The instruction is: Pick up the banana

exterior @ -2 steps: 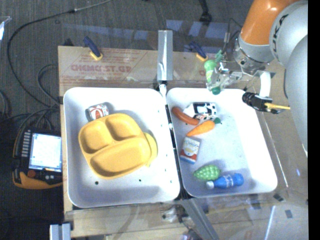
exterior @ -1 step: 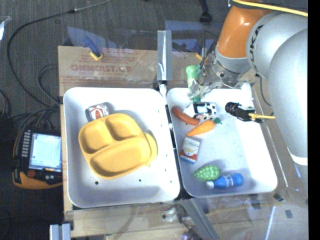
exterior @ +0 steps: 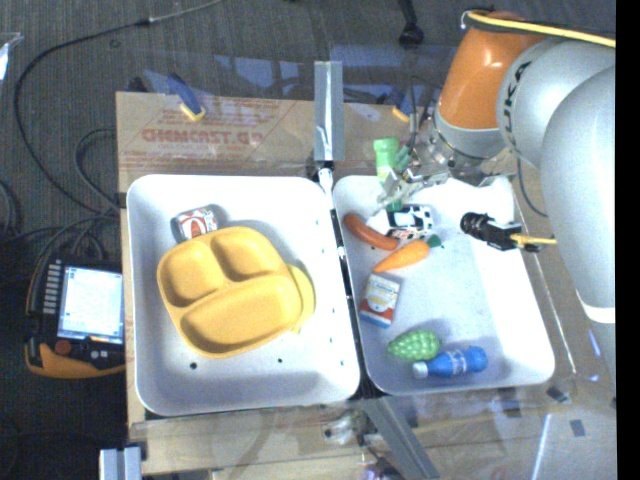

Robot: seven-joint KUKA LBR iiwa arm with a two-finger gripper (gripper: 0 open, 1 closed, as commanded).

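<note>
A yellow curved strip (exterior: 306,290) shows along the right rim of the yellow divided plate (exterior: 230,288) in the left bin; it may be the banana, mostly tucked under the plate, but I cannot tell for sure. My gripper (exterior: 407,206) is low over the far left corner of the right bin (exterior: 520,318), well to the right of that plate. It hangs just above a red sausage (exterior: 368,233) and an orange carrot (exterior: 402,257). The wrist hides what lies directly under it.
A small can (exterior: 196,222) lies behind the plate in the left bin (exterior: 150,368). The right bin also holds a small carton (exterior: 380,299), a green bumpy fruit (exterior: 414,345) and a blue bottle (exterior: 452,362). A green item (exterior: 386,154) sits by the bin's far edge.
</note>
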